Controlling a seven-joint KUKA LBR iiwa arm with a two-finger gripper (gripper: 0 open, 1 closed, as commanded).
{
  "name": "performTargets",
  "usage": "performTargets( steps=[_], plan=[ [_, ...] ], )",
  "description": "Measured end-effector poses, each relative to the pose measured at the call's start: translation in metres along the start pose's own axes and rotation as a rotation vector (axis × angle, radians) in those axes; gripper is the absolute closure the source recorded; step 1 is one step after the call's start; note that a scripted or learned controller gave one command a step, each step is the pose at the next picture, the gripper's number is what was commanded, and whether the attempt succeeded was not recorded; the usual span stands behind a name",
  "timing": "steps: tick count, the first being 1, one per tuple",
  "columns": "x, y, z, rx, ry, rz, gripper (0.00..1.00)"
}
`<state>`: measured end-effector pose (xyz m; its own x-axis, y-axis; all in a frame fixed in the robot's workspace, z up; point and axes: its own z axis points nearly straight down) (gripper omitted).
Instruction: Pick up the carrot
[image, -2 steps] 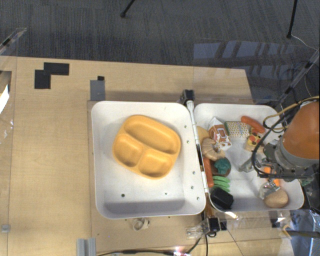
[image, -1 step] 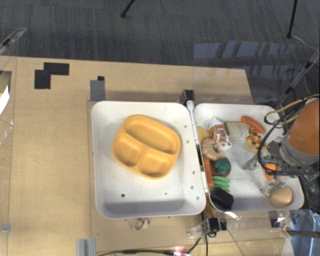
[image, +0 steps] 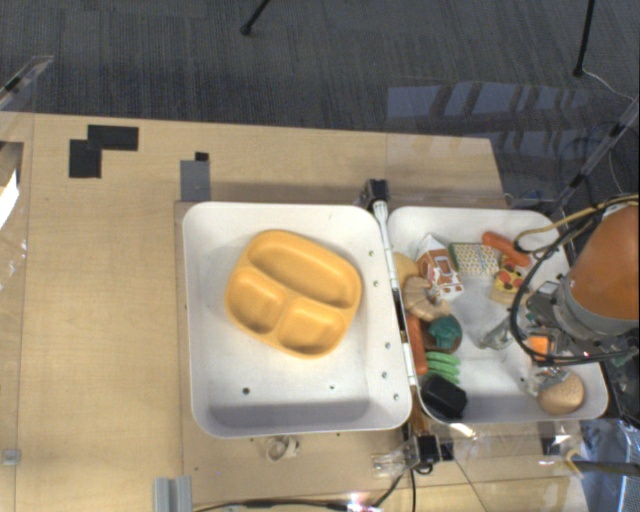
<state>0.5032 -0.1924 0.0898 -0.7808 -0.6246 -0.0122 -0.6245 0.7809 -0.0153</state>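
The carrot (image: 414, 340), a thin orange stick, lies along the left wall of the right bin (image: 480, 400), with a green ribbed piece (image: 441, 364) just to its right. A second orange-red piece (image: 497, 242) lies near that bin's far edge. My gripper (image: 545, 352) hangs low over the right side of the same bin, under the arm's orange band (image: 612, 265) and largely hidden by the wrist and cables. It is well to the right of the carrot, with other toys between them. A small orange spot shows at the gripper; I cannot identify it.
The left bin (image: 215, 300) holds a yellow divided plate (image: 293, 291). In the right bin are a small toy house (image: 440, 272), a teal ball (image: 444, 331), a black object (image: 443, 397), a tan round toy (image: 561, 393) and a patterned block (image: 476, 260).
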Motion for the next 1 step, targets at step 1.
performTargets(
  steps=[1],
  plan=[
    [0.0103,-0.0067,0.0007,-0.005,0.000,-0.300,0.00]
  ],
)
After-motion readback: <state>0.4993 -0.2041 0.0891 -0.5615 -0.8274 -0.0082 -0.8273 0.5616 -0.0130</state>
